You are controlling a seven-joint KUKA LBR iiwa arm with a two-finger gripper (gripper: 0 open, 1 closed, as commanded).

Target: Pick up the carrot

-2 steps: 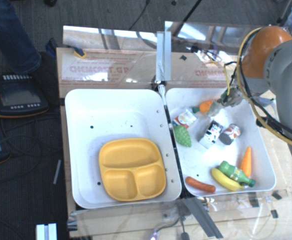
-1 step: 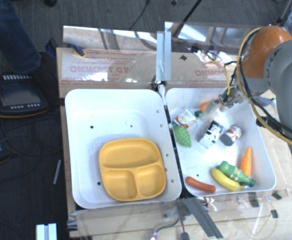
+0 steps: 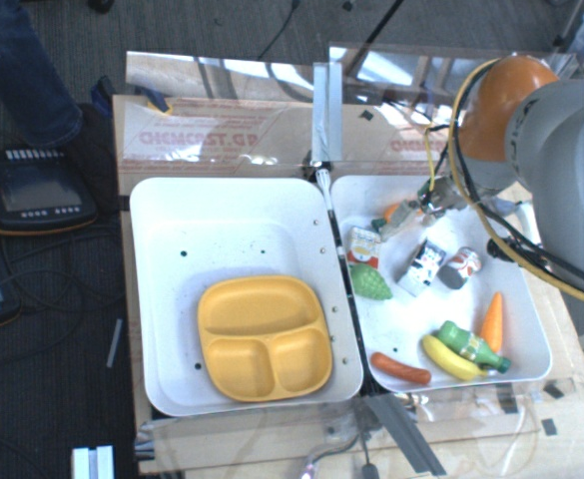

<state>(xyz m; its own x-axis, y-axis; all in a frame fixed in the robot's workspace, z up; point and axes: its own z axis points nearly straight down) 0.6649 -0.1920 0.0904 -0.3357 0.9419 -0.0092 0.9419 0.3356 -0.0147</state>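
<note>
You are at the approach step: nothing is lifted yet. The carrot (image 3: 491,321) lies in the right bin (image 3: 536,367), near its right wall, just beside the green bottle (image 3: 474,346) and the banana (image 3: 449,358). The gripper (image 3: 433,205) sits at the bin's far edge, well apart from the carrot; from this angle you cannot tell how it is set. Next, it probably needs to travel toward the near right corner and come down over the carrot's middle, clear of the bottle.
</note>
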